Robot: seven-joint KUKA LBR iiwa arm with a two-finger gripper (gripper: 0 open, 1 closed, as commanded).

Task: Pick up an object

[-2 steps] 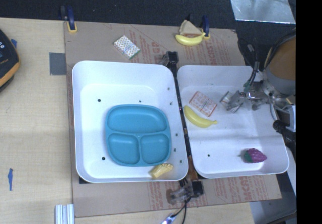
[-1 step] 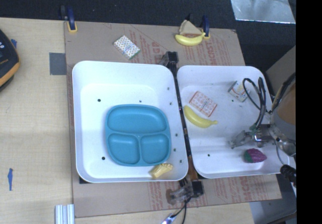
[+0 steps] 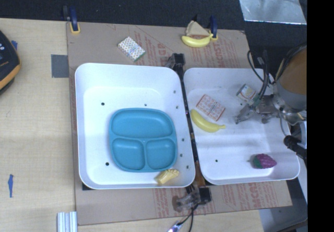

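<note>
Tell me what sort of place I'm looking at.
Likely a robot lab bench: two white bins on clamped cardboard, toy food such as a banana, and the pincer over the right bin.

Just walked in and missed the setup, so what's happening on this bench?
A robot arm reaches in from the right over the right bin, its end effector low near the bin's upper middle with nothing visibly gripped. That bin holds a banana, a patterned card and a purple fruit. The left bin holds a blue divided plate and a small yellow item. Nothing is picked up yet.
</note>
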